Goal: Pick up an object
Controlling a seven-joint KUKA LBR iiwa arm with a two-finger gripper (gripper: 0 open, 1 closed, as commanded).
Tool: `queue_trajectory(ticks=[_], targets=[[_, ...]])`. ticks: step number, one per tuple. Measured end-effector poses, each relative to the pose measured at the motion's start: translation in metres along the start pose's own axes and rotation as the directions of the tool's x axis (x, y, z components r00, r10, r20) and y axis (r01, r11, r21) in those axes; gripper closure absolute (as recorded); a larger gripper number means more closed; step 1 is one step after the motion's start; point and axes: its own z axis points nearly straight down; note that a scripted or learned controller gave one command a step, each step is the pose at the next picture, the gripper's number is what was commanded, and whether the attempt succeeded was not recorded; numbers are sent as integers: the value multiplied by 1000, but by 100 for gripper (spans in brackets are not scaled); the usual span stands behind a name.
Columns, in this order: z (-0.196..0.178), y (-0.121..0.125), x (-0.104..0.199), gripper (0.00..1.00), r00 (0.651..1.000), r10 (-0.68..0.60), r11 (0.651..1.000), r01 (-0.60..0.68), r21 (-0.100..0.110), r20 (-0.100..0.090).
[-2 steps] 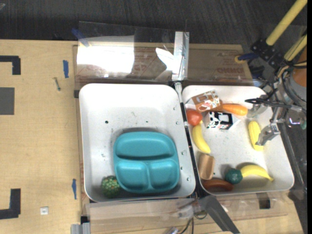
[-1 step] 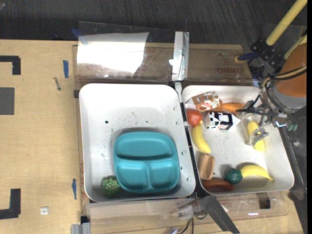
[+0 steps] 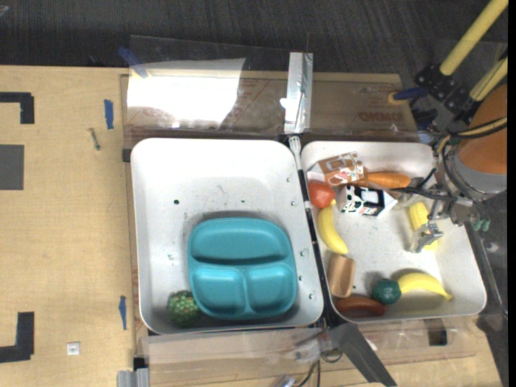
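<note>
My gripper (image 3: 430, 230) hangs over the right side of the right bin (image 3: 461, 258), reaching in from the right. It sits right beside a small yellow piece (image 3: 417, 214), which lies against its left side. Nothing can be seen held in it. Other objects in this bin are an orange carrot (image 3: 385, 181), a brown snack packet (image 3: 342, 168), a red tomato (image 3: 321, 194), a black-and-white carton (image 3: 360, 201), a banana (image 3: 329, 230), a brown cylinder (image 3: 341, 274), a green ball (image 3: 386, 290) and a yellow fruit (image 3: 423, 283).
The left bin (image 3: 161, 184) holds a teal divided tray (image 3: 242, 266) and a green bumpy ball (image 3: 183, 306) at its front left corner. A dark red object (image 3: 359, 304) lies at the right bin's front edge. A clear divider (image 3: 297, 95) stands behind the bins.
</note>
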Motion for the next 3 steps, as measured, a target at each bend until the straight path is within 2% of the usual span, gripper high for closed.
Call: queue_trajectory(ticks=[1, 2, 3], targets=[[-1, 13, 21, 0, 990, 142, 990, -142, 1, 1], [-13, 14, 18, 100, 990, 139, 990, -139, 3, 11], [-166, -1, -9, 100, 989, 150, 989, -150, 5, 15]])
